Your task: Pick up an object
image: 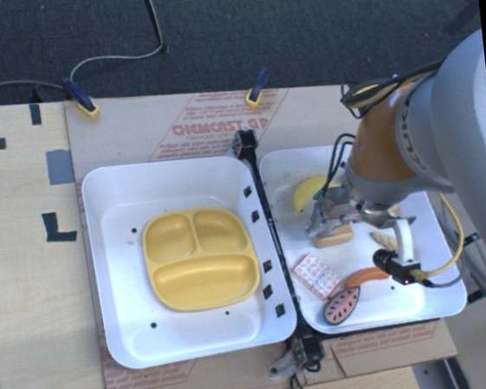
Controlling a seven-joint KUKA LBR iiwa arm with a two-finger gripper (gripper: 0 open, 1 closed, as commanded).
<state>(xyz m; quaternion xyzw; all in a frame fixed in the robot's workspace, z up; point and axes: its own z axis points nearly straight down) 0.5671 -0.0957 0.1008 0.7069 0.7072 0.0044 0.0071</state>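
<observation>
We see the grey arm [444, 123] reach in from the right over the right-hand white bin [447, 301], its orange band above the wrist. The end effector [326, 216] hangs low in the middle of that bin, and we cannot tell whether it is open or closed. Directly below it in our view lies a tan block [335, 238], so close that the two seem to touch, though we cannot confirm a grip. Just above and to the left of the end effector sits a rounded yellow object [306, 193], partly covered by the tool. Toward the front of the same bin we find a small pink-and-white patterned packet [314, 274] and, beside it, a brush [346, 301] with an orange handle and a dark oval head. In the left-hand white bin [113, 274] a yellow divided plate [201, 259] lies flat near the centre. Both bins rest side by side on cardboard on the table [26, 284].
</observation>
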